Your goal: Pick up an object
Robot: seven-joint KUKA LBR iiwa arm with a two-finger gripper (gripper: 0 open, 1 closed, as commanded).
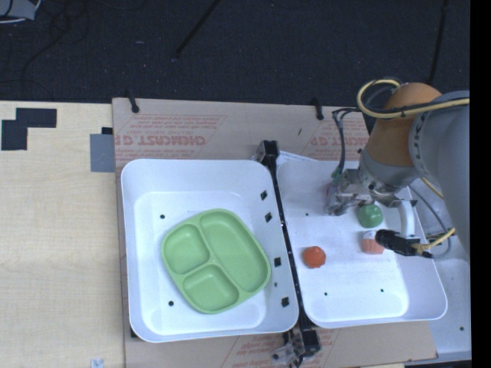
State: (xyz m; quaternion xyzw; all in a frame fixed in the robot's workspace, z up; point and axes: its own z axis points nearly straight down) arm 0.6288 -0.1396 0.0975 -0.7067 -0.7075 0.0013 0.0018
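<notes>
In the right bin (360, 301) lie a small red-orange ball (313, 257), a green ball (369, 215) and a small pink-orange piece (372, 245). My gripper (338, 203) hangs low over the bin's far part, just left of the green ball and up-right of the red-orange ball. Nothing shows between its fingers, and I cannot make out how far apart they stand. The arm comes in from the right, above the green ball.
The left bin (146, 198) holds a green divided plate (215, 261) with three compartments. A black divider (280, 236) runs between the two bins. Cardboard lies under both bins, with the wooden bench to the left.
</notes>
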